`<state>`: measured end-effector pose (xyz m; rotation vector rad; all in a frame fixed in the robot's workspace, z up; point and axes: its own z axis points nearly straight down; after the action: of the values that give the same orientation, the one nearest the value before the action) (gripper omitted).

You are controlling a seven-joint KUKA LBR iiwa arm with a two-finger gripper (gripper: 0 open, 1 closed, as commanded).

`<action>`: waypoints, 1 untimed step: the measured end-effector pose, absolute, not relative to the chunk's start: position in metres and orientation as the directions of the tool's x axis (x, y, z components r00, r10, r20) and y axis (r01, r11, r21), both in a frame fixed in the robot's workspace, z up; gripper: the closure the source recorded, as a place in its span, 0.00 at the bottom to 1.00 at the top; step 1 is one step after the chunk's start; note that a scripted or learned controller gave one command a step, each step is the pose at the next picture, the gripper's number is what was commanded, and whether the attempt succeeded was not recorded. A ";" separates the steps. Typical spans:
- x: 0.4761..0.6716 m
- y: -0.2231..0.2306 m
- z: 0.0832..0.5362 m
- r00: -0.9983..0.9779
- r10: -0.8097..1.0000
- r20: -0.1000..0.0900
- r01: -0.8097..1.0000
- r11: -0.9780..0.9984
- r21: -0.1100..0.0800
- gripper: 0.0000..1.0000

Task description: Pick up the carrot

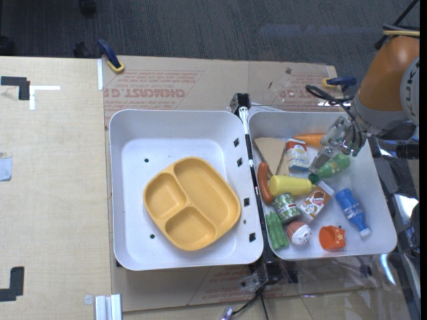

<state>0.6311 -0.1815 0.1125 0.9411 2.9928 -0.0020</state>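
Claw (335, 147) low over the far part of the right bin (373, 245), just beside the carrot (309, 139).

The counter (53, 199) is pale wood, with brown cardboard (180, 85) spread under the two white bins; beyond its far edge lies dark grey carpet (220, 12). The left bin (123, 199) holds a yellow plate (192, 203) with three compartments. In the right bin the carrot lies near the far wall, apart from the claw's metal fingers (331, 142), which look a little apart with nothing between them; they hang above a green bottle (331, 167). A blue bottle (351, 210) and an orange toy (332, 238) lie toward the near right corner.
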 end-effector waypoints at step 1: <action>0.655 -0.171 0.119 -0.646 0.764 -0.007 0.764 0.646 0.007 0.00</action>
<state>0.6549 -0.1710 0.1188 1.3183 2.8413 0.0053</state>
